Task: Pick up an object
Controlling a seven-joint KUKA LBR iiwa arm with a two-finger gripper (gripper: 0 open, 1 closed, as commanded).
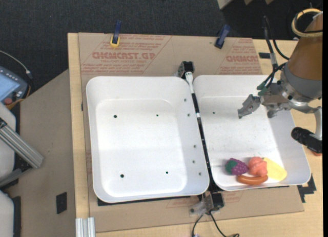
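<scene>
Several toy foods lie bunched at the near edge of the right bin (225, 128): a purple grape cluster (237, 166), a pink-orange fruit (258, 165), a yellow piece (277, 172) and an orange-red sausage-shaped piece (252, 179) in front of them. My gripper (260, 109) hangs over the far right part of that bin, well behind the toys. It is open, with one finger (247, 107) angled to the left and nothing between the fingers.
The left bin (102, 128) sits beside the right one, with a black divider strip (197, 123) running between them. Both rest on a cardboard sheet (154, 51) held by clamps at the far edge. A black part (306, 138) juts in at the right bin's right rim.
</scene>
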